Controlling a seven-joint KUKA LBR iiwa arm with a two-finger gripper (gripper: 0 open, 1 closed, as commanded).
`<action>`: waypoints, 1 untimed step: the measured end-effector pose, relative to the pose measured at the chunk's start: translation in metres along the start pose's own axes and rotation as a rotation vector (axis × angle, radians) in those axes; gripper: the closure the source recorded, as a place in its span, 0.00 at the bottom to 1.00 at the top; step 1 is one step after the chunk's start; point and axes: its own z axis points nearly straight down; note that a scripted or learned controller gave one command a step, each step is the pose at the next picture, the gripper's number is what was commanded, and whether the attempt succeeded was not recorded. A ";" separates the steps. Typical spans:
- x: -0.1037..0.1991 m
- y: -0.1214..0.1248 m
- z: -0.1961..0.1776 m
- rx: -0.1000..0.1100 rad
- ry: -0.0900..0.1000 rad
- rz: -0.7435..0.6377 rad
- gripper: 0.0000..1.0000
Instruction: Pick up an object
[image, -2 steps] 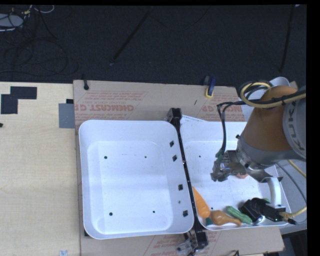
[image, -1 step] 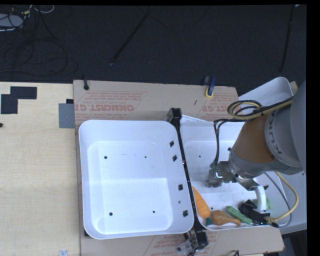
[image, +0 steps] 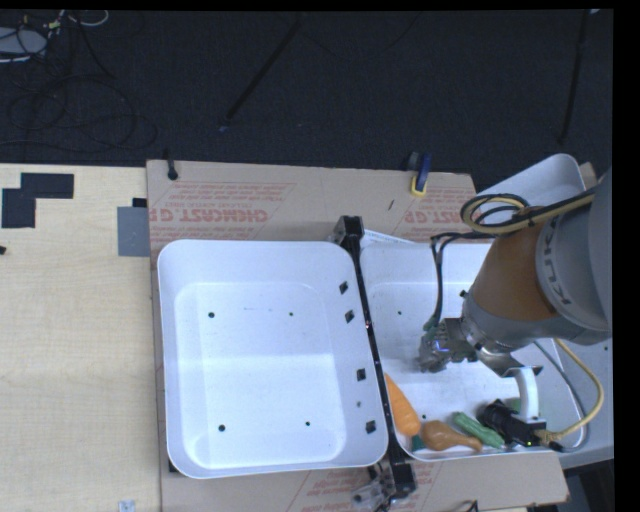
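The arm (image: 530, 270) reaches into the right bin (image: 400, 298), and the gripper (image: 437, 352) hangs low over the bin's bare middle floor, near the divider side. Whether it is spread or closed cannot be told from this angle, and nothing can be seen caught in it. The things to pick lie along the bin's near edge: a carrot (image: 401, 404) slanting beside the wall shared with the left bin (image: 260, 350), a tan piece (image: 441, 435) just beside the carrot's lower end, and a green piece (image: 478, 430) touching or nearly touching the tan one. The gripper stands apart from all three, nearest the carrot. By my reading this is the approach step, with no grasp made yet. The next move would call for a shift toward the near edge, lining up across the carrot's narrow width, then a drop onto it. The carrot's place close to the wall leaves little room on that side, so a bump against the rim or a glancing close seems the main risk. Both bins sit on cardboard (image: 250, 205) on the tabletop (image: 70, 350).
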 end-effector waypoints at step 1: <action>-0.001 -0.001 -0.009 0.003 0.001 0.002 1.00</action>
